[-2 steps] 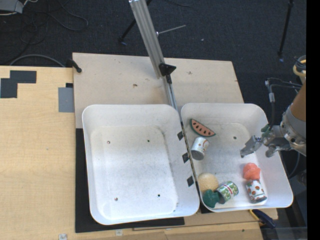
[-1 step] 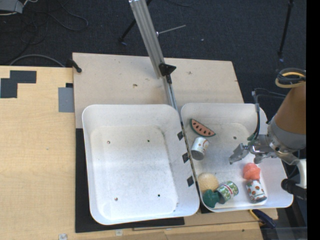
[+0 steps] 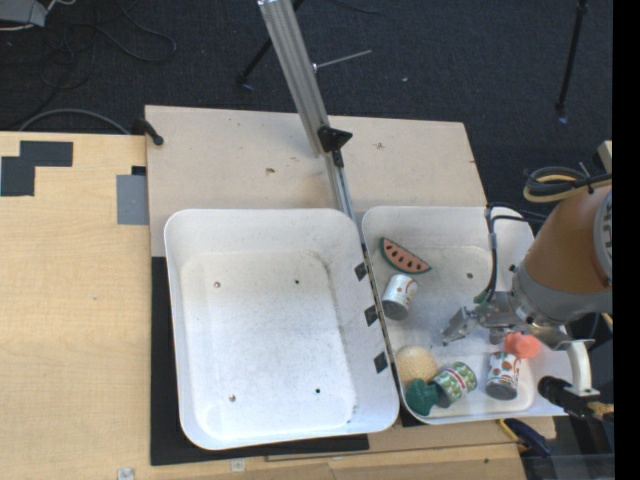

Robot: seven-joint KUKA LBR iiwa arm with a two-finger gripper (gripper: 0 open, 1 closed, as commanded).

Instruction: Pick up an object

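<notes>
Dark carpet surrounds the bench. My gripper [image 3: 462,325] hangs low in the right white bin [image 3: 455,230], fingers spread with nothing between them. I'd settle squarely over the small silver tin can [image 3: 398,295] just beside them before closing.

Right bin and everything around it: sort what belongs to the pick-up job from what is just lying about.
Job:
gripper
right bin
watermelon slice
silver can
yellow ball
green toy
two small cans

Lying about:
left bin
metal rail
floor cables

Right bin's [image 3: 440,218] far corner hidden beneath arm [image 3: 565,253]; claw [image 3: 462,325] indistinct.
</notes>
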